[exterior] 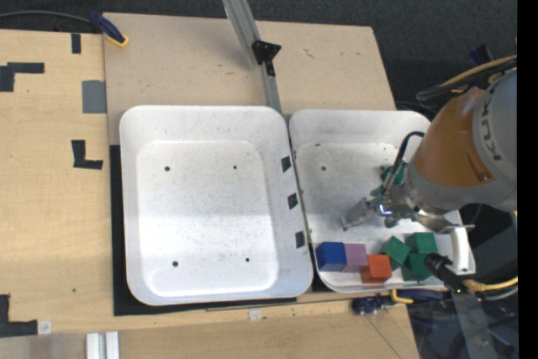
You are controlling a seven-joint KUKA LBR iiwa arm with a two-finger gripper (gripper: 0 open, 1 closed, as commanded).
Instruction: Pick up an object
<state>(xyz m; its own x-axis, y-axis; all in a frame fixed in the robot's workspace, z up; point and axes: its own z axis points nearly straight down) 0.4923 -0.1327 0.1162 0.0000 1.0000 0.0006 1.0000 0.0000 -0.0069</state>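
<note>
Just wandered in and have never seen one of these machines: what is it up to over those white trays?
A grey and orange robot arm reaches in from the right over the right-hand bin. Its gripper hangs low above the bin's floor, above a cluster of small blocks along the near edge: a blue block, a purple block, an orange block and green blocks. It is meant to pick one up, but nothing can be seen in its grasp yet. The left-hand bin sits beside it.

Arm (471, 151) reaching in from right, hand (363, 213) low, pointing left.
</note>
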